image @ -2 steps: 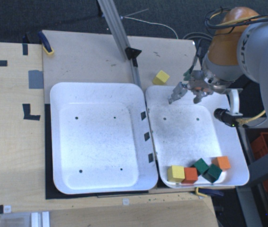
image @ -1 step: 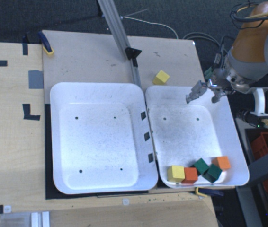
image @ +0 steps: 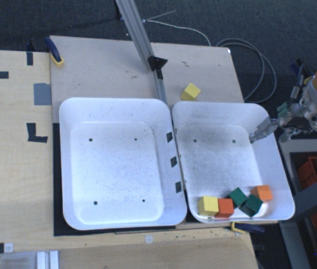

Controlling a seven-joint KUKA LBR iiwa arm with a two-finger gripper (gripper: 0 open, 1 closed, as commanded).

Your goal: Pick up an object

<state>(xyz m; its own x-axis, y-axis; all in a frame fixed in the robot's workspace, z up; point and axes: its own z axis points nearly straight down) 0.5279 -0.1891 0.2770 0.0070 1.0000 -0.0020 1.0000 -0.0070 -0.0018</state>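
Left bin (image: 74, 167): white, shallow, speckled floor with four small dark dots.
Bench (image: 91, 66): tan board behind both bins; a grey metal bar (image: 139, 32) slants across it toward the seam between the bins.
Loose cube: yellow cube (image: 190, 92) on the bench, just behind the right bin's back rim, outside both bins.
Right bin (image: 203, 150): white; blocks clustered at its near edge.
Cluster: yellow block (image: 208, 205), then red block (image: 225, 207) touching it, two green blocks (image: 245, 200), orange block (image: 264, 193) at the right.
Gripper (image: 262, 130): over the right bin's right rim, well apart from the cluster; whether open or closed, cannot tell.
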